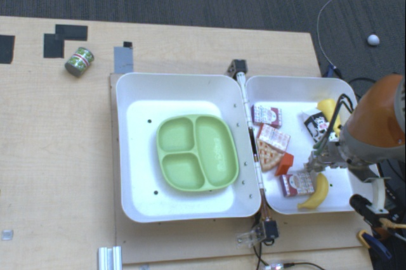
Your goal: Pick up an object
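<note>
The right bin (298,88) holds several small items. Among them are a yellow banana (315,194), a red and white packet (296,185), a red block (285,164) and a waffle-like slice (268,154). Two red and white cartons (266,115) lie further back. A yellow piece (326,108) and a black and white item (314,125) sit near the bin's right side. My gripper (314,164) hangs low over the right bin, just above the packet and the banana's upper end. The grey and orange wrist (374,126) hides what lies under it.
The left bin (136,154) holds a green three-compartment plate (197,153). A green can (78,62) lies on the bench at the far left. Black clips sit on the divider between the bins at the back (238,67) and the front (266,229). Cables run at the right.
</note>
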`<state>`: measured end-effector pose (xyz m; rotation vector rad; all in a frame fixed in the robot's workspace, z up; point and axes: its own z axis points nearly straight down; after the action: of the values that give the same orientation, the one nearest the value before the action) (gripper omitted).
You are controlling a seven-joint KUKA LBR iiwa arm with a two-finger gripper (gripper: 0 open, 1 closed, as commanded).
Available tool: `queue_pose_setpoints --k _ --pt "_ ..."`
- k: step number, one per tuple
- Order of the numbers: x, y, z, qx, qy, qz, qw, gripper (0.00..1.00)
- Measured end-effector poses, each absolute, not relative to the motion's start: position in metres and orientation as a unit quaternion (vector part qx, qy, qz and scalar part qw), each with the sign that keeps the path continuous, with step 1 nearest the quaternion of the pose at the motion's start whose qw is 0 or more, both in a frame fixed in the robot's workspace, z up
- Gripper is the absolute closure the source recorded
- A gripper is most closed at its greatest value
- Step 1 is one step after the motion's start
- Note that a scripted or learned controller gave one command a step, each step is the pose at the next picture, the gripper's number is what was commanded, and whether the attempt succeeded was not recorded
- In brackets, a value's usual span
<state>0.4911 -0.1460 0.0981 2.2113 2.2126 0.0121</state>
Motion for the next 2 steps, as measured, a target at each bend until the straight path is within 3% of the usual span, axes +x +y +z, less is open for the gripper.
queue_pose_setpoints --k 1,2 --pt "0.491 -0.146 0.098 0.707 0.708 0.0037 0.007 0.00" --pt "0.489 -0.096 0.087 0.706 0.708 0.0025 0.005 0.00"
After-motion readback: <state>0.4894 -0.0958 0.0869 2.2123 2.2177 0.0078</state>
